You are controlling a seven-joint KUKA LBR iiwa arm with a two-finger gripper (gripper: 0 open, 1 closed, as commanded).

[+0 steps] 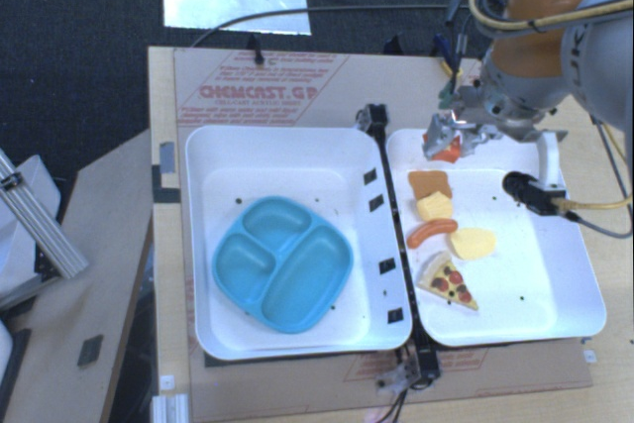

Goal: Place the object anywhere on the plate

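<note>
A blue plate with three compartments lies in the left bin. My gripper hangs over the far left corner of the right bin, close to the divider between the bins. A small red-orange food piece shows between its grey fingertips, and the fingers are shut on it. The gripper is well to the right of the plate and farther back.
In the right bin lie a brown toast piece, a yellow cheese chunk, a sausage, a pale yellow piece and a pizza slice. A black cable end hangs over that bin.
</note>
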